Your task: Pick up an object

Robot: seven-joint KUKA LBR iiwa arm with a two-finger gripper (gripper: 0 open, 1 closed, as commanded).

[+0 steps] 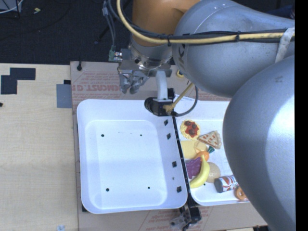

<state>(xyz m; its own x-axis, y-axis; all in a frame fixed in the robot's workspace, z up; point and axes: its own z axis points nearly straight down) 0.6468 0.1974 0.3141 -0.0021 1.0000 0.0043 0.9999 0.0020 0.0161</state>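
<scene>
My gripper (pixel 131 84) hangs above the bench just beyond the far rim of the left white bin (pixel 85 129), with nothing seen in it. The toy food lies in the right bin (pixel 208 110), well to the gripper's right and nearer the camera. There I see a round pizza with red topping (pixel 191 128), a triangular sandwich slice (pixel 210 139), a yellow banana (pixel 201 173), a purple piece (pixel 193 167) and a small can (pixel 225 183). The arm's large grey body hides the right part of that bin.
An orange ring-shaped piece (pixel 239 193) and a tan round piece (pixel 213 170) lie by the can. A black divider rail (pixel 174 153) runs between the two bins. Brown board (pixel 96 83) borders the bins at the back, with pale wooden bench (pixel 33 153) to the left.
</scene>
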